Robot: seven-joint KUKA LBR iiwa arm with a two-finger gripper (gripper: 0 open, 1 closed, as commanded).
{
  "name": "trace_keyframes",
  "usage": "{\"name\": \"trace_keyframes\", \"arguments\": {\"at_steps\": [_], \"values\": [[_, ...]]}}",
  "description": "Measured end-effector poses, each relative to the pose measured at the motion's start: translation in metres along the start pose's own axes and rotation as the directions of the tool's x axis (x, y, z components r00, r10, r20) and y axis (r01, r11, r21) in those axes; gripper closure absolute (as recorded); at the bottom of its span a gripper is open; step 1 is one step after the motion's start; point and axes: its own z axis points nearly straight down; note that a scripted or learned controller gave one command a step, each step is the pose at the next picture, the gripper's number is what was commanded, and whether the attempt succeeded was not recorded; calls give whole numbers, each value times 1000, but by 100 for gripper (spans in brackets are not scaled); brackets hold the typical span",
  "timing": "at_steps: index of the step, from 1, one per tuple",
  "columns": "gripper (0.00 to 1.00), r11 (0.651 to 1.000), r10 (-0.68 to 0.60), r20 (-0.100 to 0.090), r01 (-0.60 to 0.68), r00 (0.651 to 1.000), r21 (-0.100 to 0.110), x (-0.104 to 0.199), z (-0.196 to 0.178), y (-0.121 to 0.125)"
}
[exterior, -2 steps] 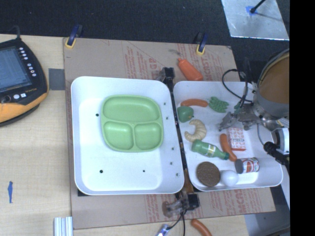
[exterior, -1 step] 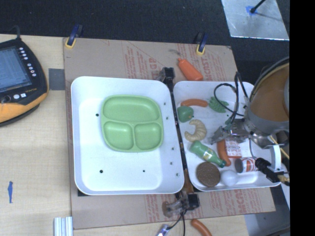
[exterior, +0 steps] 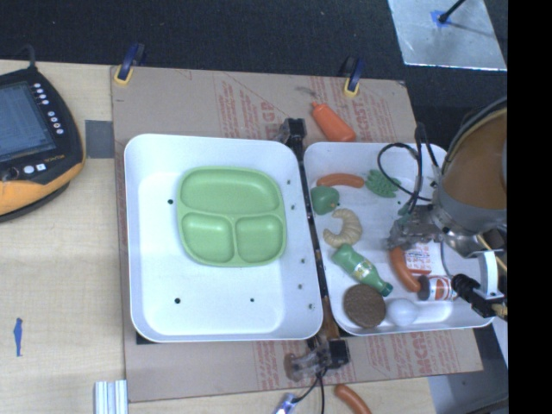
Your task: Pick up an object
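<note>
Nearest the camera, an orange toy sausage (exterior: 354, 397) lies on the bench's (exterior: 60, 274) cardboard sheet, outside the bins. Left bin (exterior: 155, 309) has a green divided plate (exterior: 231, 216). Right bin (exterior: 338, 317) is packed: brown cookie (exterior: 364, 305) at the near edge, green bottle (exterior: 362, 269), croissant (exterior: 345, 225), green pepper (exterior: 324, 200), hot dog (exterior: 341, 180) farther back. The gripper (exterior: 412, 231) sits low over the bin's right side, above a red sausage (exterior: 402, 270); can't tell its state.
</note>
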Motion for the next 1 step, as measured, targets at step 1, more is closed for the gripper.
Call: {"name": "trace_keyframes", "arguments": {"at_steps": [1], "values": [[100, 1000, 3, -9, -3, 1000, 8, 78, -87, 30]]}}
